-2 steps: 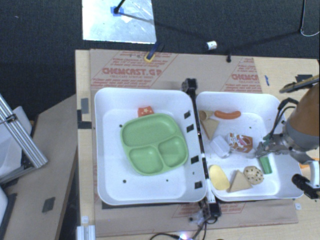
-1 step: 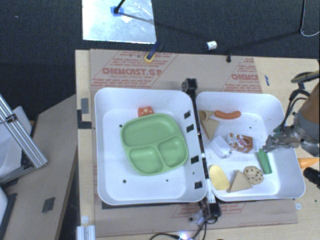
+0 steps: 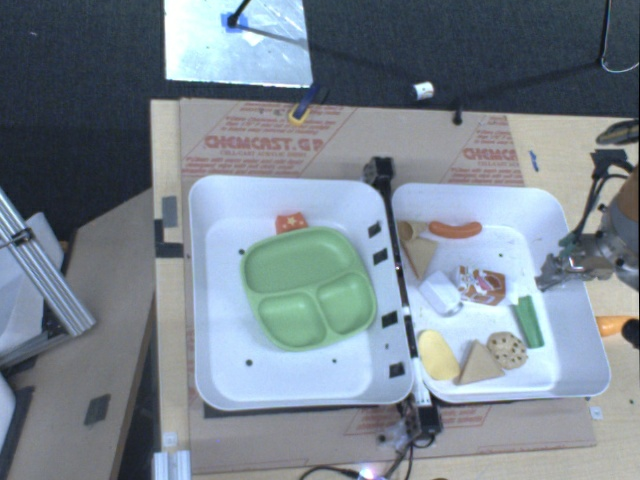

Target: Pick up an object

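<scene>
Arm enters from the right edge of the camera view; the hand sits at the right rim of the right bin, at about mid-height of that rim. How far the hand is open cannot be told at this resolution; nothing is seen between its tips.

Contents of the right bin, all to the left of the hand:
- green block, nearest item, just below and slightly left of the hand, lying lengthwise, apart from the hand.
- wrapped packet with red and brown print, left of the hand at about the same height.
- white wedge-like piece, touching or just beside the packet on its far side from the hand.
- sausage, above and left of the hand, near the bin's back wall.
- tan wedge, further left, near the divider between bins.
- cookie, below and left of the hand, beside the lower end of the green block.
- tan triangular slice, touching the cookie on its left.
- yellow piece, further left along the bin's front.

Left bin, well apart from the hand: a green divided plate with three compartments, and a small red-orange item just behind the plate's back rim.

Both bins rest on a cardboard sheet on the tabletop.
</scene>
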Available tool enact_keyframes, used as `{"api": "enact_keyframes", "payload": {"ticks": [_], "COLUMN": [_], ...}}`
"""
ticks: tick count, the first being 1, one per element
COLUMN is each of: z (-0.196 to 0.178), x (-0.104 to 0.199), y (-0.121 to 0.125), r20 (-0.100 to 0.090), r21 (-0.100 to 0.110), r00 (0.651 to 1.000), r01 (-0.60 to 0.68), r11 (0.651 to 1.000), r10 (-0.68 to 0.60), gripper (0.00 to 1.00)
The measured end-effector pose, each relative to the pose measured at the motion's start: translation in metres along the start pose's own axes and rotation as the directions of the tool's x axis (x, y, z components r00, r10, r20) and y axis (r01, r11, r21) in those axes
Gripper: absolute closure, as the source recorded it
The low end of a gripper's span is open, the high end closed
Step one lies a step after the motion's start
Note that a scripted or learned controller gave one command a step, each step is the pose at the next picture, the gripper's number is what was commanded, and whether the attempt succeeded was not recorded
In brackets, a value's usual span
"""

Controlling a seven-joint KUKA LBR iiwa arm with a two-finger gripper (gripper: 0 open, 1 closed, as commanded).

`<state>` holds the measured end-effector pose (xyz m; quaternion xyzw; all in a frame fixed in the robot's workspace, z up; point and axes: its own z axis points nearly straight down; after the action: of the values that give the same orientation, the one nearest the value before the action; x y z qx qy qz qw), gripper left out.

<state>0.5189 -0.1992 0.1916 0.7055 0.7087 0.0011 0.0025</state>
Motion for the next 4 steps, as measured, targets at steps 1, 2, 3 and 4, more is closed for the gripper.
{"api": "enact_keyframes", "payload": {"ticks": [1, 2, 3, 4], "z": [-0.035, -0.024, -0.023, -0.024], "x": [0.000, 0.048, 0.098, 0.121], "y": [0.002, 0.024, 0.041, 0.065], "r20": [0.000, -0.003, -0.003, -0.003], "r21": [0.000, 0.002, 0.002, 0.001], "r00": [1.000, 1.000, 1.000, 1.000], "r01": [0.000, 0.005, 0.005, 0.003], "r11": [1.000, 1.000, 1.000, 1.000], "r10": [0.000, -0.005, -0.005, -0.003], "gripper": [1.00, 1.00, 1.00, 1.00]}}
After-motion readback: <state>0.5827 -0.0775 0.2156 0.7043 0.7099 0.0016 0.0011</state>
